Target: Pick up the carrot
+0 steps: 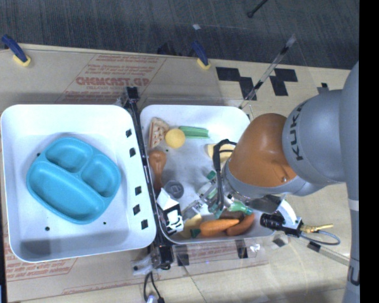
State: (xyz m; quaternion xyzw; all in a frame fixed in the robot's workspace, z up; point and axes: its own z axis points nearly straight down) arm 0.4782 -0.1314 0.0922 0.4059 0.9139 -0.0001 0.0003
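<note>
orange carrot [218, 226] in right bin [196, 115], claw [222, 202] above

The arm [325, 141] is a thick, rounded grey casting with smooth curved shells, and dark raised letters reading "KU" run along its side near the wrist joint. Above the wrist sits a broad glossy orange band [259, 153], domed like a cap, with a thin black cable [218, 153] looping past its left edge. Below the band the gripper [222, 202] is a cluster of small metal and pale green parts, flanked by a white bracket carrying a black cylindrical fitting [279, 223].
</note>
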